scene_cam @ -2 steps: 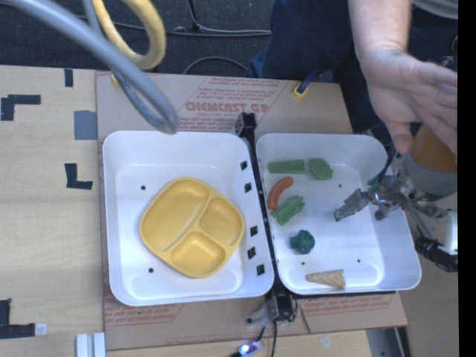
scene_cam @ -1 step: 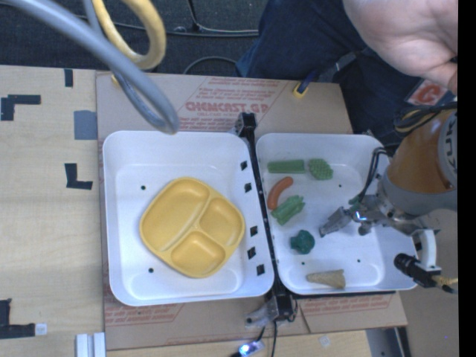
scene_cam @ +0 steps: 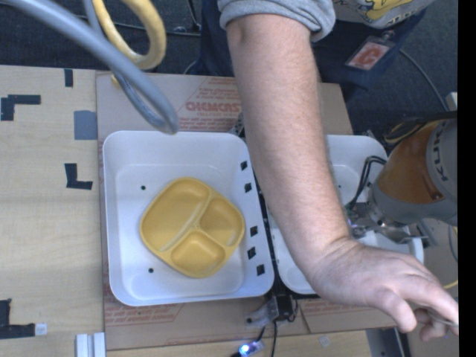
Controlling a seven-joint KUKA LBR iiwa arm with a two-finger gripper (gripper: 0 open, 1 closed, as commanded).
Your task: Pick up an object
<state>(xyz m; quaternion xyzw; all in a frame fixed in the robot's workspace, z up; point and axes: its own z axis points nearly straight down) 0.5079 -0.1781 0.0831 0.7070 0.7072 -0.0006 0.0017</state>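
1. Currently the yellow divided plate (scene_cam: 193, 227) lies flat in the left bin (scene_cam: 119, 199), centre-left of frame.
2. You'll likely find it light, stiff and slick; take its raised rim.
3. A person's arm (scene_cam: 290, 147) crosses the right bin (scene_cam: 357, 155), so you cannot tell the gripper's state.

arm (scene_cam: 416, 177): reaches in from right, orange band showing | wrist: hidden behind a person's forearm
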